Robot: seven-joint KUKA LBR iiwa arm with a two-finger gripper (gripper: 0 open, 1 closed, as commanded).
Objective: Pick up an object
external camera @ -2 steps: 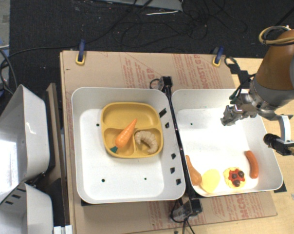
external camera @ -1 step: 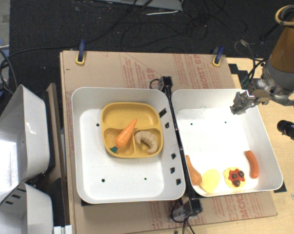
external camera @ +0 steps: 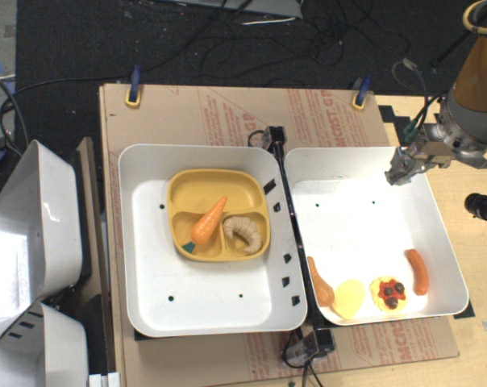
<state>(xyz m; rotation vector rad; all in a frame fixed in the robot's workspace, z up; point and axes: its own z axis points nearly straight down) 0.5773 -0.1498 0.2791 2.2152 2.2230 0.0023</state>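
Pincer (external camera: 400,172) over right bin (external camera: 364,216) corner, grip state unclear, red board print unreadable.

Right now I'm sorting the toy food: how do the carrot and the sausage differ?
The carrot lies in the yellow plate in the left bin; the sausage lies bare on the right bin floor. The carrot tapers to a point; the sausage is blunt-ended. Both are orange and elongated.

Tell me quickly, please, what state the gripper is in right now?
Gripper: above the far right corner of the right bin, with nothing visibly held; open or shut cannot be told.
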